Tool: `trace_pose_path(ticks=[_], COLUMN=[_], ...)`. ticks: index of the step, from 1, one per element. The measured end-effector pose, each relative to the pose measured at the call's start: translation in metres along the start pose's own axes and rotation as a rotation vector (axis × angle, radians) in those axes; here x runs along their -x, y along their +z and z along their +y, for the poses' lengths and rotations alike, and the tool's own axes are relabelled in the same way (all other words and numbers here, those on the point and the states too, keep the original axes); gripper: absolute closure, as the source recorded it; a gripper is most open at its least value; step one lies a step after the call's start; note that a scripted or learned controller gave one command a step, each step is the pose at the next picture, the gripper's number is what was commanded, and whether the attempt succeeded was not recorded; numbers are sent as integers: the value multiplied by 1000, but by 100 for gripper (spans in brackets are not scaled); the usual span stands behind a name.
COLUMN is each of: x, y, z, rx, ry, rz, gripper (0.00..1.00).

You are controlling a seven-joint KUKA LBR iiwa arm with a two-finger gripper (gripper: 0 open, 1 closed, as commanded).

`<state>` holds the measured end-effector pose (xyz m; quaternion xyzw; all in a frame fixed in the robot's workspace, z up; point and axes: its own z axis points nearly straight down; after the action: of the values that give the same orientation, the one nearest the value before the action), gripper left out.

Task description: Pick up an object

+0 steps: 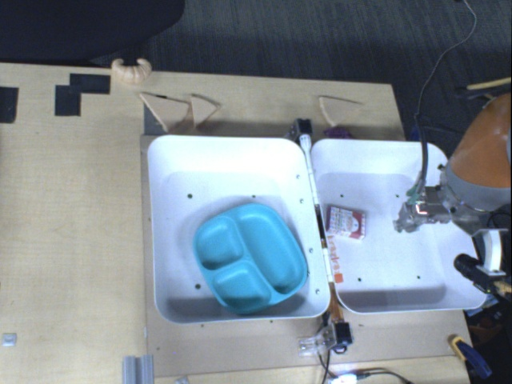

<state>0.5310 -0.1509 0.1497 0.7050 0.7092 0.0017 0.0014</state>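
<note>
Risk first: packet [346, 222] lies flat on the floor of the right bin [376, 294], near its left wall, and looks thin. A descent from above could slide off it or pinch nothing; a flat item gives fingers little edge to catch. Closeness to the wall between the bins could also block one finger.

Tray [251, 256]: blue, three compartments, in the left bin [172, 214], resting toward its near side and tilted slightly against the near wall. Wide and shallow; a two-finger grasp would need the rim, and a slip would be likely.

Card strip [334, 264]: small, white with red marks, along the right bin's left wall, just near of the packet. Probably too thin to lift cleanly.

Gripper [410, 217]: over the right part of the right bin, right of the packet and apart from it. Nothing visible in its grasp and no contact with any item. Finger spread too small and blurred to read; cannot tell whether parted or closed.

Task status, as judged: nothing lifted yet.
</note>
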Motion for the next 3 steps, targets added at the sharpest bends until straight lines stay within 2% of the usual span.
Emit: trace_pose_path(ticks=[1,2,3], x=[51,55,-23], y=[62,27,-6], z=[47,9,39], rx=[4,-2,-1], ry=[2,3,0], rz=[-3,-1,1], gripper=[100,100,100])
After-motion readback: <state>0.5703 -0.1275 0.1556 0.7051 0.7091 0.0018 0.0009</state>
